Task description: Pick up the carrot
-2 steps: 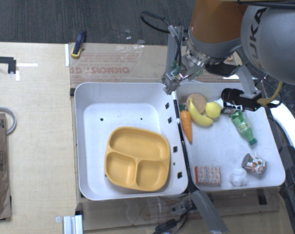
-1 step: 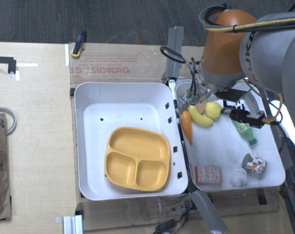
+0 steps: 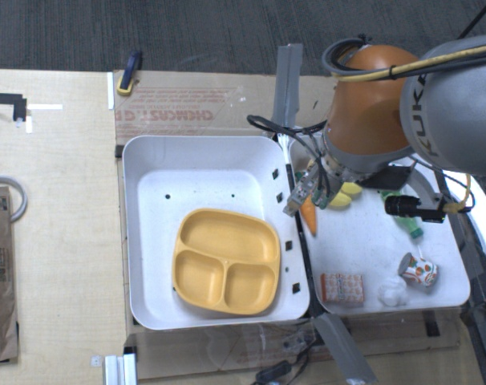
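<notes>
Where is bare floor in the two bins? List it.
Left bin: a white strip behind the tray. Right bin: a bare patch mid-floor, between carrot, box and cup. Crowded at its rear, under the claw.

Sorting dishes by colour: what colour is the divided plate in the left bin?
Yellow-orange, the divided plate, seen in the camera view.

Divided plate (image 3: 227,273) in the left bin (image 3: 147,215) — carrot (image 3: 309,216) at the right bin's (image 3: 459,295) left edge, under the hand (image 3: 305,192).

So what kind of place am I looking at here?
Probably a robot test bench in a lab: a grey and orange arm reaches over two white bins, which hold a yellow divided plate and a carrot.
</notes>
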You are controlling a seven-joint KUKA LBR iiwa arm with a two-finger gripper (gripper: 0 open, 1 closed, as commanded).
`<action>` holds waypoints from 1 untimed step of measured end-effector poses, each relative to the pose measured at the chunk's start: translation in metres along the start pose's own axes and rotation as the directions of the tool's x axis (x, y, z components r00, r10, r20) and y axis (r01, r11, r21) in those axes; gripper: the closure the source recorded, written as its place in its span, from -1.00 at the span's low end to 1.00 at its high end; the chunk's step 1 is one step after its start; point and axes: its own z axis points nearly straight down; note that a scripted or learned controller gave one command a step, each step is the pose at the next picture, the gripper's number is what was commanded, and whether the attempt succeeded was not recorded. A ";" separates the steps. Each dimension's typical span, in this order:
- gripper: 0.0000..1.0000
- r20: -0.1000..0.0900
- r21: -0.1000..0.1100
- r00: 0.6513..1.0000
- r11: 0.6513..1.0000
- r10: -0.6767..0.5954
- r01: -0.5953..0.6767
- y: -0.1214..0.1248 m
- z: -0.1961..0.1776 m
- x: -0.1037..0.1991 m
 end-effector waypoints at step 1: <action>1.00 0.004 -0.002 0.972 0.972 -0.237 0.237 0.006 -0.105 0.051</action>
